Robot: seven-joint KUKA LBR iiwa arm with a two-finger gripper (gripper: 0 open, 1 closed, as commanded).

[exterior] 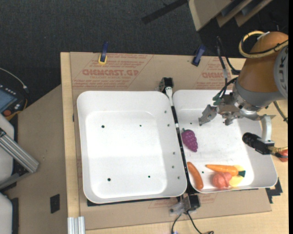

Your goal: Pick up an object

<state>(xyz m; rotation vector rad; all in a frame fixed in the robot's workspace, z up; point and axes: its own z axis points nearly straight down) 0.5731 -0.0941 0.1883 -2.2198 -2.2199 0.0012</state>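
Your tool (215, 115) hangs with fingers spread, holding nothing; bring it straight down over the purple grapes (189, 139), clear of the bin wall.

A dark, speckled carpet floor (55, 27) surrounds the desk (46, 137), whose pale wood top is covered by a brown cardboard sheet (137, 68) printed with red lettering and pinned at its far edge by two blue clamps (103, 54). At the top right a light wooden piece of furniture (219, 13) juts into view beside a dark bar lying on the carpet, while at the left edge stand a grey metal rail (16, 148) and a dark device with a blue screen (9, 96). The light is even and soft, casting only faint shadows.
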